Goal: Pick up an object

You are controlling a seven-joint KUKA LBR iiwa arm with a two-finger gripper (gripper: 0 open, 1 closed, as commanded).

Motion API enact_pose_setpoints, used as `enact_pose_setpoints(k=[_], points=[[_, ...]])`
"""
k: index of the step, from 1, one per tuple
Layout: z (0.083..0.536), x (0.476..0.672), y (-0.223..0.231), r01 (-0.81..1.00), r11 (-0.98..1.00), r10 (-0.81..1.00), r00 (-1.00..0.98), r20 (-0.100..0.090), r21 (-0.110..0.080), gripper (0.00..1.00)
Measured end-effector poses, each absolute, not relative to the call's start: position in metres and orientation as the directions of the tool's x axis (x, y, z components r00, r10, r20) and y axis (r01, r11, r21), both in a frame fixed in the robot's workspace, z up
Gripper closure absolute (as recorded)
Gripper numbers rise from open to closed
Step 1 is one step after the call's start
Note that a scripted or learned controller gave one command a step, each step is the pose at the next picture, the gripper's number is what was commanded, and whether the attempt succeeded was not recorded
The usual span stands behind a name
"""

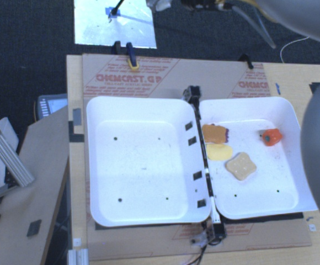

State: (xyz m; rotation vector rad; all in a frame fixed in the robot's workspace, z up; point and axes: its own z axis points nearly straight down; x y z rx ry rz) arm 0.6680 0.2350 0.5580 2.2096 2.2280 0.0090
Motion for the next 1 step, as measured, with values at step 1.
enact_pose_setpoints(k=[1], points=[[0.5576,0.6680,0.2351,1.000,0.009,1.000,-0.009,0.001,0.006,0.00]])
